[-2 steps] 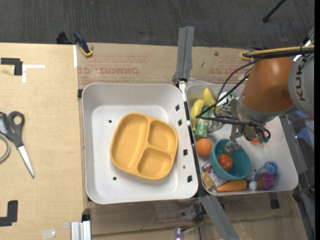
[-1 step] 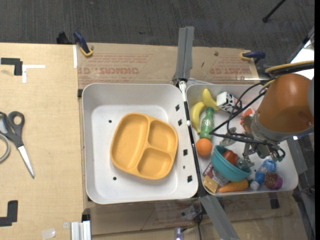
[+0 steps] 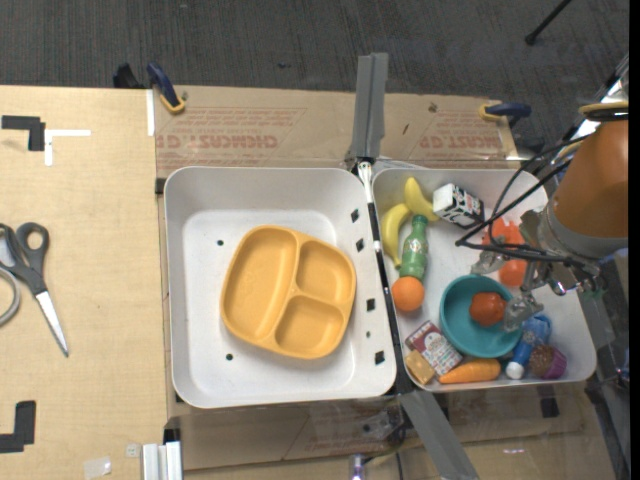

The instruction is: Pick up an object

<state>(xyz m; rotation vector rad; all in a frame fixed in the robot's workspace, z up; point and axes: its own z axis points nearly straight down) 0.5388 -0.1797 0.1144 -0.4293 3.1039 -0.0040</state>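
1. Camera view: the gripper (image 3: 522, 293) hangs over the teal bowl (image 3: 478, 318) in the right bin (image 3: 583, 336); its grip is unclear. The bowl holds a red ball (image 3: 487, 308).
2. Crowding it: orange (image 3: 407, 294), green bottle (image 3: 414, 248), banana (image 3: 398, 223), carrot (image 3: 470, 372), blue bottle (image 3: 528, 344).
3. The left bin (image 3: 190, 298) holds a yellow divided plate (image 3: 288, 291); scissors (image 3: 35, 278) lie on the counter (image 3: 80, 368).
4. The cardboard (image 3: 230, 133) print is perhaps upside down, unreadable.

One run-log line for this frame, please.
arm: over right bin | gripper: above teal bowl holding tomato | grasp: unconfirmed | left bin: yellow divided plate
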